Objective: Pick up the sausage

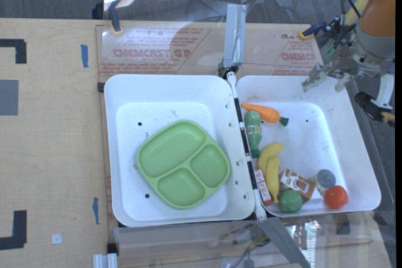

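— Light wooden bench (50,154), spanning the left and middle of the frame.
— Directly on it?
— Two shallow white bins side by side: left bin (119,135) at centre, right bin (352,154) toward the right.
— Anything more?
— Blue tape strips (84,55) at upper left and lower left, black corner marks (16,50) along the left edge, a grey square (7,97) between them.
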Motion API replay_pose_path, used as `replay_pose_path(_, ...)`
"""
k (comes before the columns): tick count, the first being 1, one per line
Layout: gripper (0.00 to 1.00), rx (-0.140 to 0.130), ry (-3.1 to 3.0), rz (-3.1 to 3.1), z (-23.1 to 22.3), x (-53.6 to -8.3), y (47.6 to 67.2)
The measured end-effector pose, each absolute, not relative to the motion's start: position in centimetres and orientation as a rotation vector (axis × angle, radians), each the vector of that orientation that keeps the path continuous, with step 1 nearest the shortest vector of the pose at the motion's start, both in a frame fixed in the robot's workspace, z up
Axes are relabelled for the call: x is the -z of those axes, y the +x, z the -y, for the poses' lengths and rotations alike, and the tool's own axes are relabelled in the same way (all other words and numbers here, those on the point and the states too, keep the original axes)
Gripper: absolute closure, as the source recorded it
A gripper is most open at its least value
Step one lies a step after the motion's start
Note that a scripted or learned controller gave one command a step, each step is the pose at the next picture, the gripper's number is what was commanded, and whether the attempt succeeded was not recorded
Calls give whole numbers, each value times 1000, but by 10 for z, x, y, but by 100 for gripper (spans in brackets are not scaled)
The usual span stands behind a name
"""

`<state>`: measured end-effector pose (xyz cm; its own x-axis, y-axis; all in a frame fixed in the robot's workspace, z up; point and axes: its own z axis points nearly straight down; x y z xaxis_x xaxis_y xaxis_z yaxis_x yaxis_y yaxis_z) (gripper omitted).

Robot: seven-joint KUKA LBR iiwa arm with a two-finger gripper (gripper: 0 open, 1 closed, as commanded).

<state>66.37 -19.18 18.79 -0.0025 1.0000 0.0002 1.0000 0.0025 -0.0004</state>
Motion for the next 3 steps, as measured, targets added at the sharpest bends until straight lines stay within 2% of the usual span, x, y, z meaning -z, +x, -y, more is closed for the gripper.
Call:
replay_pose_path(1,0,16,-2683,1612,207,-96,631)
replay_pose_path(3,0,7,-3027,845,179,-88,558)
